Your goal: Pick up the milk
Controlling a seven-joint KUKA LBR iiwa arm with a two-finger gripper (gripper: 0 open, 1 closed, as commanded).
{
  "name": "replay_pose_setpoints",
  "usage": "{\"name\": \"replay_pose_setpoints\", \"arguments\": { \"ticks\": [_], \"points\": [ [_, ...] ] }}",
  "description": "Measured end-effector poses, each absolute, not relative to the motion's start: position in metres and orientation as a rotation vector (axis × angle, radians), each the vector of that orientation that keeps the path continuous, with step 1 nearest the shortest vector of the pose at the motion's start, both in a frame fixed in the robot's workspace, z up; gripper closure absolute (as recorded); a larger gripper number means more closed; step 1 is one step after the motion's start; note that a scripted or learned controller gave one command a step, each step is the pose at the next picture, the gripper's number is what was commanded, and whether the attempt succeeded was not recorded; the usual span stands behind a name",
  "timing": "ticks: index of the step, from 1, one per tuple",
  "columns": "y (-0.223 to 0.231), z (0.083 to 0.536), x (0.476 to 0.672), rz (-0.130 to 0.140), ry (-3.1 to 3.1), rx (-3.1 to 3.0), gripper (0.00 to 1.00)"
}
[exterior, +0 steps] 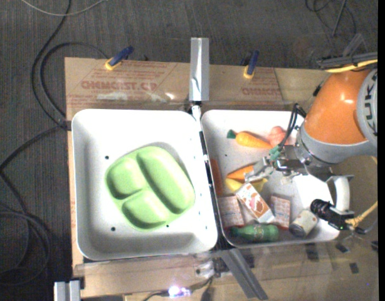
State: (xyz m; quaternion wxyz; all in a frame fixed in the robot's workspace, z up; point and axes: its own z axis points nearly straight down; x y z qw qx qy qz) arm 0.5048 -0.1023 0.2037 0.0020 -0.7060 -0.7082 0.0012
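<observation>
Left bin (86, 168): your green divided plate (150, 187). Right bin (212, 137): milk carton (254, 203) lies tilted near the front, green bottle (255, 232) just below it. Gripper (271, 166) hovers just above-right of the carton, not touching. Finger spread: cannot tell.

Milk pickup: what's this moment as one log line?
gripper: above right bin | milk: lying in bin, not held | green tray: left bin
</observation>
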Motion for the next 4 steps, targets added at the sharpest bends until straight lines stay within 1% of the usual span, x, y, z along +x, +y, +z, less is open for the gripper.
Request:
{"name": "replay_pose_setpoints", "arguments": {
  "ticks": [1,2,3,4],
  "points": [
    [-0.086,0.241,0.575,0.005,-2.019,-2.404,0.00],
    [-0.112,0.170,0.510,0.006,-2.108,-2.323,0.00],
    [-0.126,0.099,0.492,-0.025,-2.306,-2.162,0.00],
    [-0.124,0.109,0.496,-0.036,-2.315,-2.163,1.00]
  ]
}}
